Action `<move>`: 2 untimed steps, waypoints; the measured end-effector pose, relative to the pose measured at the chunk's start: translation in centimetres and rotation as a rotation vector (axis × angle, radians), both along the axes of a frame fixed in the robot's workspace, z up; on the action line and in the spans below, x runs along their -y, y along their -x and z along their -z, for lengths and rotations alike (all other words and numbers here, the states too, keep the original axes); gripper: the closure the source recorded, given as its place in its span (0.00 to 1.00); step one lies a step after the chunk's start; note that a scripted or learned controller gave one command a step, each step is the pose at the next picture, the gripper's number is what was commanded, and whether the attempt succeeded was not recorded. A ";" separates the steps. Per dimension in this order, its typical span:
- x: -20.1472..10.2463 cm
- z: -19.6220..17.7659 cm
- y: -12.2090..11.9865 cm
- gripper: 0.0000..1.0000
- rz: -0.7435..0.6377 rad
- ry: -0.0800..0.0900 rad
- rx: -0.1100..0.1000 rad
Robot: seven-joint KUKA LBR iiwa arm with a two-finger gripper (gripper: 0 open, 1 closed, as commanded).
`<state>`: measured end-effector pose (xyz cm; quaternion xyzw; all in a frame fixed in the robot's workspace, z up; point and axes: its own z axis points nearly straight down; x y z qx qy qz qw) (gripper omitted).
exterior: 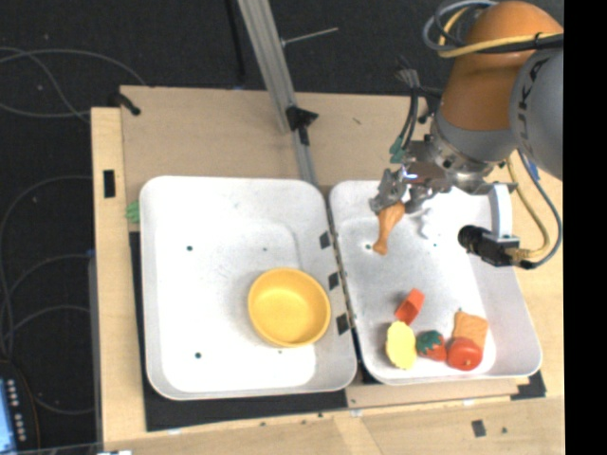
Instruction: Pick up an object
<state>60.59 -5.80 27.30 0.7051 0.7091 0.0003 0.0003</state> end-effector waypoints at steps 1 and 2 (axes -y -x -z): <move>-5.5 0.2 1.6 1.00 0.003 0.000 0.000; -10.4 1.8 3.7 1.00 0.003 0.000 -0.001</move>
